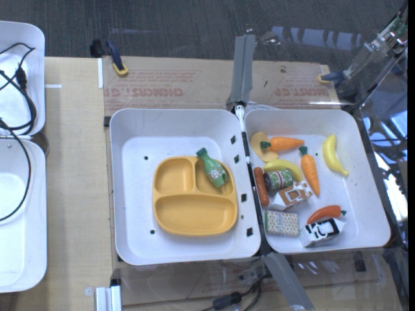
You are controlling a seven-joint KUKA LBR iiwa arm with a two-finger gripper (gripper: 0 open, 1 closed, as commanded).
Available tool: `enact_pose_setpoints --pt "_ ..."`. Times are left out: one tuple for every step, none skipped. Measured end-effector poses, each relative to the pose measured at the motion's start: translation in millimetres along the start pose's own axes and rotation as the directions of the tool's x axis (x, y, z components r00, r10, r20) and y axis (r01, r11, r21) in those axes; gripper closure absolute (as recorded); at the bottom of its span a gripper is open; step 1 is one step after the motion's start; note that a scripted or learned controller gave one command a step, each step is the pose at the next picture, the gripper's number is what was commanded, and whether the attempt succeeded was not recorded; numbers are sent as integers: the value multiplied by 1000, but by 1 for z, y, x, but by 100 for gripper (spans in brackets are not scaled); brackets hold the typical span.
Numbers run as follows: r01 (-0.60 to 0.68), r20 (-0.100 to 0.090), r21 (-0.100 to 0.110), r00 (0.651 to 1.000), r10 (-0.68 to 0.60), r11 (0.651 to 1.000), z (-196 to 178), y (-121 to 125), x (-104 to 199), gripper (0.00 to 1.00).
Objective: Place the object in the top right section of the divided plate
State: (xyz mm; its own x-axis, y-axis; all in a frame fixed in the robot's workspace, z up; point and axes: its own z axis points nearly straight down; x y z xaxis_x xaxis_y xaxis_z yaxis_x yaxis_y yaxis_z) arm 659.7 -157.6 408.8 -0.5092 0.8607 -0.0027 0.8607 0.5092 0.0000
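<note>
A yellow divided plate (194,216) lies in the left white bin (130,173). A green bottle (213,170) with a floral label lies in the plate's top right section, its cap pointing up-left over the rim. The right bin (363,180) holds toy food: a banana (334,154), two carrots (285,144) (310,172), a green can (279,179), a hot dog (261,186), small cartons (295,194) (281,223), a red pepper (324,213) and a black-and-white carton (322,230).
A grey post (243,70) stands behind the seam between the bins. Cardboard sheets (168,86) lie behind the bins. White containers with black cables (16,109) sit at the far left. Part of the arm's hardware (389,41) shows at the upper right.
</note>
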Motion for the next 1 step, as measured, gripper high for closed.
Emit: enact_pose_setpoints --pt "189 0 -1 982 -189 982 3 -13 -18 0"
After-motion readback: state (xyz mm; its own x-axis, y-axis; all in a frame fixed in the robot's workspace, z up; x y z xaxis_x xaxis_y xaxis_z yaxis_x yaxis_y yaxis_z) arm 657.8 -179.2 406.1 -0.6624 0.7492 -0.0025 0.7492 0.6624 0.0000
